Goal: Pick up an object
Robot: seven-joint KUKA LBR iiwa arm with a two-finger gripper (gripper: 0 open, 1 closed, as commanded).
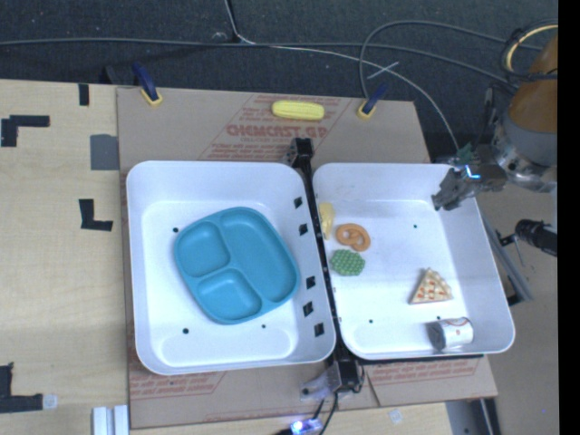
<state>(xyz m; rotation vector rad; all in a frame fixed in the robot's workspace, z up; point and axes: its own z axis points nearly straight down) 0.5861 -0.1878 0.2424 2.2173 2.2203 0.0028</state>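
I am the arm reaching in from the right side of the scene, and my gripper [450, 195] hangs above the far right corner of the right bin [390, 181], at its rim. Its dark fingers are too small and blurred for me to say whether they are spread or closed, and nothing visible sits between them.

Everything I might lift lies in that right bin, to my left and nearer the camera. A pizza slice [431, 288] is the closest piece, near-left of me, its point aimed toward the far side. A small grey and white can [449, 333] lies on its side in the near right corner, long axis running left to right. Against the bin's left wall sit a pretzel [352, 236], a green disc [347, 262] just nearer than it, and a pale yellow piece [325, 217].

The left bin [145, 243] holds a blue divided plate [236, 263]. A yellow banana-like toy [297, 110] rests on the cardboard beyond both bins.

My wrist is tilted inward over the bin, orange band behind it.
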